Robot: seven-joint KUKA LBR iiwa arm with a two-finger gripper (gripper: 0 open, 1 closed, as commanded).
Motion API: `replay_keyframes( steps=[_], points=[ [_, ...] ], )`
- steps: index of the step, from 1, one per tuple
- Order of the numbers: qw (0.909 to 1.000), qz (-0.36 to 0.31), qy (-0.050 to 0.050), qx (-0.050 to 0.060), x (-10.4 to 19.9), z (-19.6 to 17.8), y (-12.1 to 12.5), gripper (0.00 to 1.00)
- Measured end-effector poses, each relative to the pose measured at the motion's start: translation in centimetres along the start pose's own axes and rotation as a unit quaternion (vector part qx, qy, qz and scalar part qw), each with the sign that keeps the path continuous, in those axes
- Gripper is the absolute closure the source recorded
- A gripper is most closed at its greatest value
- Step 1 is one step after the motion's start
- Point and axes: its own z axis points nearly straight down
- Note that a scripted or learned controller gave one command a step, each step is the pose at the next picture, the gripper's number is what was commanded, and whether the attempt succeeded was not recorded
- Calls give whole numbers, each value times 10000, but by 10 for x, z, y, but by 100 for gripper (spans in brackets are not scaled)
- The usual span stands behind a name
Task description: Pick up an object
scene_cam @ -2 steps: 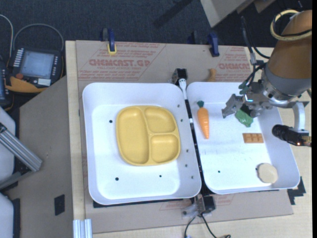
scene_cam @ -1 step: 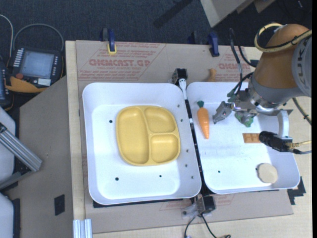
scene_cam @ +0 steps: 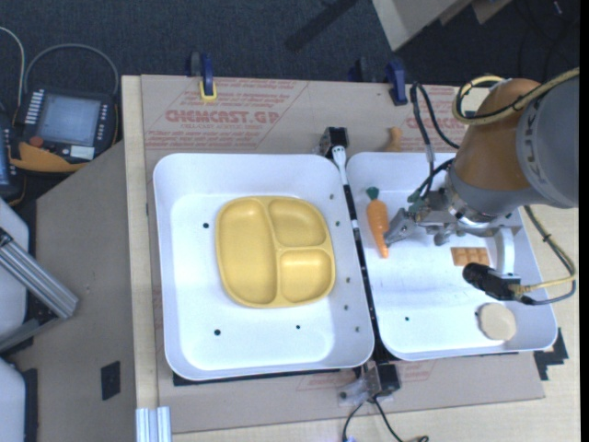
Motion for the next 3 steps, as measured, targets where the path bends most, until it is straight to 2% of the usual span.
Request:
replay_keyframes(
  steps=[1,3],
  points=[
    [10000,2,-11,-40,0,-15,2,100],
    [10000,-9,-17,-70,-1,-106,1,100]
  ],
)
